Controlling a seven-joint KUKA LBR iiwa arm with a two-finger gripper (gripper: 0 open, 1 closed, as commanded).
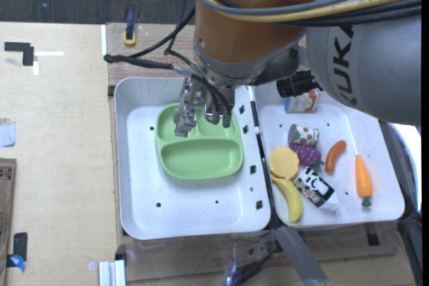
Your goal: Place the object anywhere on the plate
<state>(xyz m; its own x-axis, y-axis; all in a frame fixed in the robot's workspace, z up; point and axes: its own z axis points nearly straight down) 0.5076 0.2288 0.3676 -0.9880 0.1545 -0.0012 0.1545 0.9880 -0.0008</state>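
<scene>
The arm [301, 17] reaches down over the left bin [134, 197], gripper [201, 118] at the plate's [201, 157] 12 o'clock rim; fingers apart, holding nothing.

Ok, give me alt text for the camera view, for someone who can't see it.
A grey and orange robot arm's claw hangs over a green divided plate in the left white bin. The right bin holds toy food: a banana, carrot, grapes and small cartons.

2 white bins [134, 211], 1 green plate [201, 157], 1 banana [288, 196], 1 carrot [362, 176], 1 grape bunch [308, 154], perhaps 2 cartons [316, 187]
</scene>
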